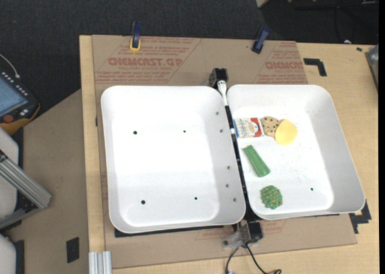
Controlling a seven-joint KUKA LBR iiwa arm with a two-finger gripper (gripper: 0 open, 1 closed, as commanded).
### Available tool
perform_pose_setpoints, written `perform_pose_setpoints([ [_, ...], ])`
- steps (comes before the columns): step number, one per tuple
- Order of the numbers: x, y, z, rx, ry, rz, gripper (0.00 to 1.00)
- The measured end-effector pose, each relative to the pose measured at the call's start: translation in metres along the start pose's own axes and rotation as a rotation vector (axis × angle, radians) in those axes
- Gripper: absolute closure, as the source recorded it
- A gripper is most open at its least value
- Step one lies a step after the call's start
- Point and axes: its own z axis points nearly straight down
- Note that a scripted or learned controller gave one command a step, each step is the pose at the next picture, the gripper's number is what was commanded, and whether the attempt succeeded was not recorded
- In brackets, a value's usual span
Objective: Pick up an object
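Note:
The right bin [328, 140] holds several small objects near its left wall. A white packet with red and blue print [246, 127] lies by the divider, with a speckled cookie [270, 125] touching its right end. A yellow round piece [286, 132] rests against the cookie. Below them lies a green stick [256, 161], slanted, and nearer the front a round green knobbly ball [271, 196].
The left bin [120, 146] stands beside the right one on a brown cardboard sheet [180, 56]. Two clamps [135, 37] hold the sheet's far edge. Cables and a connector [249, 234] sit at the front between the bins.

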Motion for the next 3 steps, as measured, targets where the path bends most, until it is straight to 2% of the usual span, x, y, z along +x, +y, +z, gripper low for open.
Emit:
perform_pose_setpoints([
  [1, 0.000, 0.001, -0.011, -0.006, -0.002, 0.000, 1.00],
  [2, 0.000, 0.001, -0.011, -0.004, -0.002, 0.000, 0.00],
  [3, 0.000, 0.002, -0.022, -0.010, -0.004, -0.001, 1.00],
])
